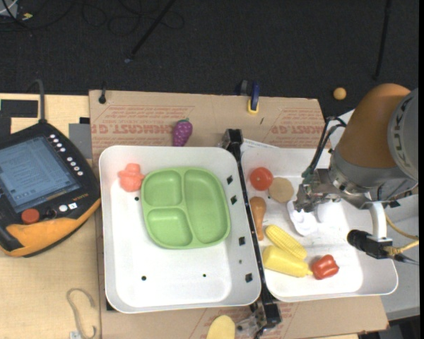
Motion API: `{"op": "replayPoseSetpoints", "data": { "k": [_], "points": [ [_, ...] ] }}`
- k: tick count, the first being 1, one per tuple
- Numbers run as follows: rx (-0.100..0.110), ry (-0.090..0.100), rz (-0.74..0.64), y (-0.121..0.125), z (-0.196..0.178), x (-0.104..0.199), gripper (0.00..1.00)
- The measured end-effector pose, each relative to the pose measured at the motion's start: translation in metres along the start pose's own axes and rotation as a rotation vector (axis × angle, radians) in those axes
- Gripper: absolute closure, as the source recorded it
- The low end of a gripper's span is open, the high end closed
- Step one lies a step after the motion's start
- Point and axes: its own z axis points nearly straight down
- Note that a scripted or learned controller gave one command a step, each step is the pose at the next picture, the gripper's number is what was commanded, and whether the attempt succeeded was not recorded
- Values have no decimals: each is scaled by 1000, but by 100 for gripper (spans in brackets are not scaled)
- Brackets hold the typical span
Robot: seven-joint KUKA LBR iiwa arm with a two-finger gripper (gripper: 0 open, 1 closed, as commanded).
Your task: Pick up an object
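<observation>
The right bin [360,281] holds a red tomato [261,178], a tan round piece [281,189], an orange-brown carrot-like piece [258,210], a white object [304,222], a corn cob [285,240], a yellow wedge [284,263] and a red pepper [325,266]. My gripper [305,205] is low in the right bin, just above the white object and right of the tan piece. The wrist hides its fingertips. In the left bin [127,274] lie a green divided plate [184,207] and a pink-orange toy [130,178].
A purple grape bunch [181,131] lies on the cardboard behind the left bin. A yellow item [221,327] sits at the front edge below the bins. A teach pendant [35,182] rests at the left. A blue-yellow clamp [252,96] holds the cardboard at the back.
</observation>
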Motion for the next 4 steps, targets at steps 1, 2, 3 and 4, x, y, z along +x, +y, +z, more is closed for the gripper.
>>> {"op": "replayPoseSetpoints", "data": {
  "k": [1,2,3,4],
  "points": [
    [-1,0,-8,-2,-63,-1,100],
    [3,1,-7,-3,-66,-2,100],
    [7,2,-9,-31,-60,40,100],
    [7,3,-10,-44,-57,84,100]
  ]
}}
